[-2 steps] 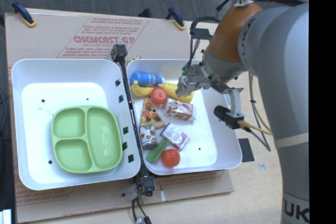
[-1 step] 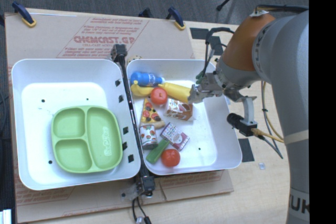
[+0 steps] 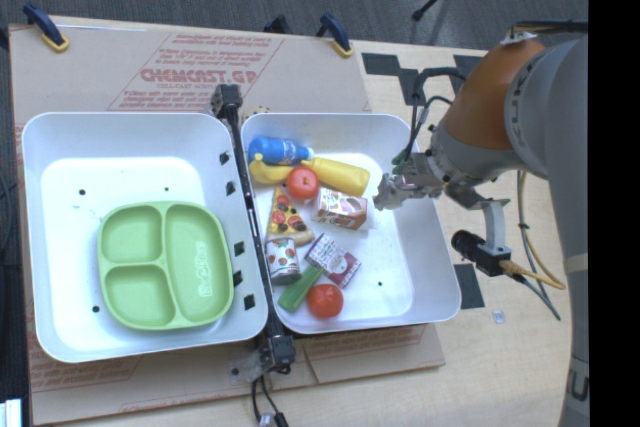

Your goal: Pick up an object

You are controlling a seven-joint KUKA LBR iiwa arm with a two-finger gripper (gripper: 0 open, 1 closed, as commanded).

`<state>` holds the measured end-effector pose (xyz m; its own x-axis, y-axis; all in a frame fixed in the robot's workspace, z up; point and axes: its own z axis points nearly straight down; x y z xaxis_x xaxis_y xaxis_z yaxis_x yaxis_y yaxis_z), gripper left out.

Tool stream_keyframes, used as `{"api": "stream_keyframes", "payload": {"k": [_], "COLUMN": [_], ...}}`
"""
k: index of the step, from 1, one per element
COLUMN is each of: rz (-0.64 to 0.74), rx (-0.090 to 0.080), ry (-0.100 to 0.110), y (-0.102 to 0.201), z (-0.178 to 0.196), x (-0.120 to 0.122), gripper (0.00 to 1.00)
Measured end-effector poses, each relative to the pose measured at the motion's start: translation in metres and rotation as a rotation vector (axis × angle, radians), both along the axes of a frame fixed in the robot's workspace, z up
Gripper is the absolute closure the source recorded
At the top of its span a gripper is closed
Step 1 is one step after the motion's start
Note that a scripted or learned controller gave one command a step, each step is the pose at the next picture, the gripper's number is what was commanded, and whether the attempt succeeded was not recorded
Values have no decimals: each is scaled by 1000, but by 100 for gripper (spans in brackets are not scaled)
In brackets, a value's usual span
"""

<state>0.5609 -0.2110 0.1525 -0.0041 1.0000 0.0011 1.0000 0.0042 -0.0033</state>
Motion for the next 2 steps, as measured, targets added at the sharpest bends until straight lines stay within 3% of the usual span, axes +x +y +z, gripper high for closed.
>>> {"api": "stream_keyframes", "payload": {"k": [1, 2], "rz": [0, 1], "rx": [0, 1], "ry": [0, 0], "y": [0, 1], "z": [0, -62], "x": [0, 73], "gripper": [0, 0]}}
